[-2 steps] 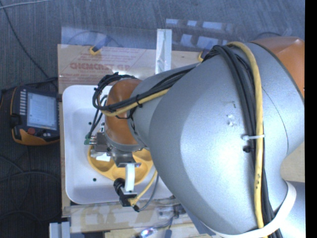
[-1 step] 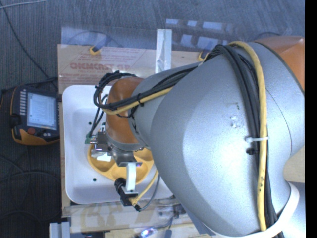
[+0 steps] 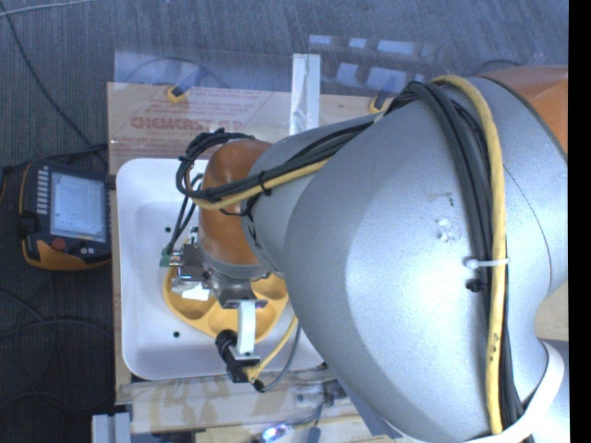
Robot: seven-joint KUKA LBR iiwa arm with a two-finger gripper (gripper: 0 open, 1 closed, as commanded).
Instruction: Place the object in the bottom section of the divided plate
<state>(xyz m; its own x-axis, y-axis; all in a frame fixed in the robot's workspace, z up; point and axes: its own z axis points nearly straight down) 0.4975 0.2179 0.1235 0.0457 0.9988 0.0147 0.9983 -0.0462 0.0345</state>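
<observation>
Yellow divided plate [image 3: 199,314] in white bin [image 3: 148,229], mostly hidden beneath arm [image 3: 397,247], jaws' state cannot tell

Robotics lab or test cell. Large grey industrial arm [image 3: 416,257] with bundled cables [image 3: 480,201] over worktop [image 3: 138,118]. Handheld control pendant [image 3: 69,215] on grey carpet floor [image 3: 92,35]. White bin [image 3: 148,247] on wooden board, loose wire across floor.
</observation>
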